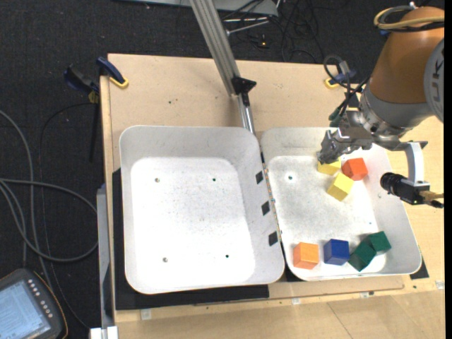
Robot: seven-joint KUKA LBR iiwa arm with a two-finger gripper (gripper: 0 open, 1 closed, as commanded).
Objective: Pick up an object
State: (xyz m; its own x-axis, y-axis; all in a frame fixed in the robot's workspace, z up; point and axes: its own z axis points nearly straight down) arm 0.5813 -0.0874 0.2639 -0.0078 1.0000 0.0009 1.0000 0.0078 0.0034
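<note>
At the back of the right bin (pixel 395 217), the gripper (pixel 330 149) is lowered over a yellow block (pixel 327 167); whether its fingers are apart or closed cannot be told from this angle. That block lies flat at the gripper's tip, long axis running roughly left to right, partly hidden by the gripper. Just beside it sit an orange cube (pixel 354 168) and a second yellow cube (pixel 340 187), the latter turned diagonally. Along the bin's front edge stand 4 more: an orange block (pixel 306 254), a blue cube (pixel 337 251), and 2 green cubes (pixel 370 249) touching each other. The left bin (pixel 191 203) is speckled white. Both bins rest on a tan bench (pixel 176 90) with clamps (pixel 106 73) at its back corners. Dark carpet and cables surround it. No legible writing is visible.
</note>
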